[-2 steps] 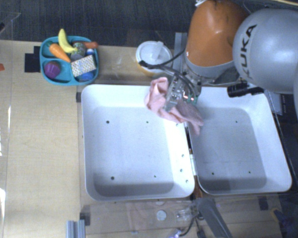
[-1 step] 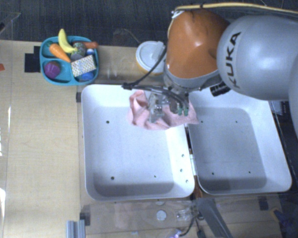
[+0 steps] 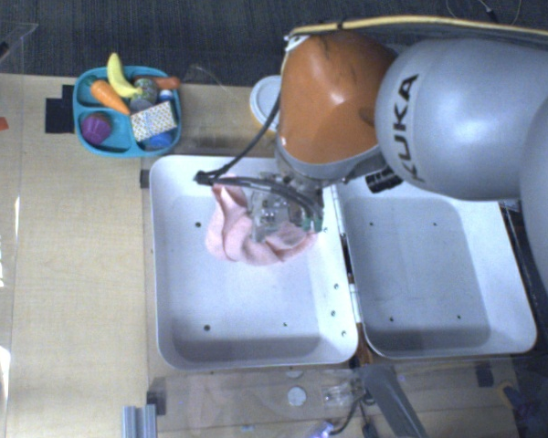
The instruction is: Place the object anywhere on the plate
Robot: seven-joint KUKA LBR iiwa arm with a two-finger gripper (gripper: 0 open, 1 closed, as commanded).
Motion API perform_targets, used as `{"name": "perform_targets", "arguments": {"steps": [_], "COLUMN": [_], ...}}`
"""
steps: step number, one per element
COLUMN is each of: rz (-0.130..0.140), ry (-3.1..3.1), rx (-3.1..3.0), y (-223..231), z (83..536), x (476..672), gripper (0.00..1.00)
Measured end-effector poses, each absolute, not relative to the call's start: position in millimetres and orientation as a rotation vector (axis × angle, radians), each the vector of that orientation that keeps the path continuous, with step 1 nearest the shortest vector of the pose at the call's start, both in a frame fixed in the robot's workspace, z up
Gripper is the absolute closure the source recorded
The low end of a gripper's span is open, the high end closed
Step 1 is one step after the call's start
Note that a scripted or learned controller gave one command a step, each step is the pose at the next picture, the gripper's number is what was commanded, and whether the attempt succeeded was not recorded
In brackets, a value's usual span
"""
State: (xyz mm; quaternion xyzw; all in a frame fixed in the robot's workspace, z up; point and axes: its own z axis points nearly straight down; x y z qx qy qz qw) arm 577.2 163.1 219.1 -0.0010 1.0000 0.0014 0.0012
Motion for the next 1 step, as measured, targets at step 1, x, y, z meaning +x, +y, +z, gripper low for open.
{"name": "perform_targets", "arguments": {"steps": [1], "rz": [0.005], "ry": [3.139], "rx": [-0.002], "y": [162.8], "z": [219.3], "x": [577.4], "gripper": [0.00]}}
